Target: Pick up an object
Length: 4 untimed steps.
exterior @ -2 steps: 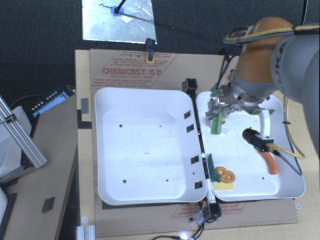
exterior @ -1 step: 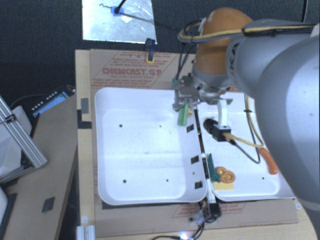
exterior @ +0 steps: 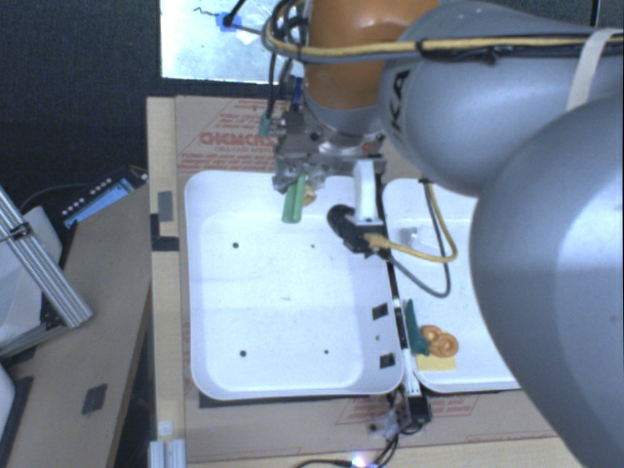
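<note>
The fingers [exterior: 292, 191] hang over the far edge of the left bin [exterior: 224, 378], and a green stick-like object [exterior: 292, 204] sits upright between them, so they are closed on it; a small tan thing [exterior: 308, 196] shows just behind it, too blurred to name. Right of the green object, a black hose end [exterior: 343, 224] with a yellow cable [exterior: 429, 253] loops down from the wrist across the divide between the bins. The grey arm [exterior: 507, 115] with its orange band [exterior: 361, 27] covers most of the right bin [exterior: 478, 380]. In that bin's near-left corner lie an orange pretzel-shaped piece [exterior: 440, 342], a yellow piece [exterior: 439, 363] and a green piece [exterior: 415, 331], touching one another. Both bins rest on brown cardboard [exterior: 214, 130] on the tabletop [exterior: 97, 359].
</note>
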Motion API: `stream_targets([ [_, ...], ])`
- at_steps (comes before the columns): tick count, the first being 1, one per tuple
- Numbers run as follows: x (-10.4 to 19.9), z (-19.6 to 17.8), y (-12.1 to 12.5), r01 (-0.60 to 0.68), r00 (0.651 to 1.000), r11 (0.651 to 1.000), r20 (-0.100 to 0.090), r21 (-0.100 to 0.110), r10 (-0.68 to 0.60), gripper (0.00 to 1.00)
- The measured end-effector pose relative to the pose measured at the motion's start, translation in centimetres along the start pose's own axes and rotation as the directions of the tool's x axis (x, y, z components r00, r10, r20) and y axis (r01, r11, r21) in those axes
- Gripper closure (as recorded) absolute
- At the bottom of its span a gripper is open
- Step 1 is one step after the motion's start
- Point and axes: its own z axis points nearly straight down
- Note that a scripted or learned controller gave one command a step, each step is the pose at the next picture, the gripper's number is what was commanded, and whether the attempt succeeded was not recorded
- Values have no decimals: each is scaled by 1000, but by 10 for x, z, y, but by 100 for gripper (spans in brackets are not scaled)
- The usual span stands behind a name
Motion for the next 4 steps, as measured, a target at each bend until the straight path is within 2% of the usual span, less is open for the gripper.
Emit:
stream_targets([
  [1, 30, -145, -14, -7, 1000, 1000, 0, -8, 7, 100],
  [2, 38, -262, -55, -8, 1000, 1000, 1, -5, 8, 100],
  [3, -21, -216, -48, -20, 1000, 1000, 10, 11, 20, 100],
  [4, -1, -256, -83, -10, 1000, 1000, 5, 5, 10, 100],
])
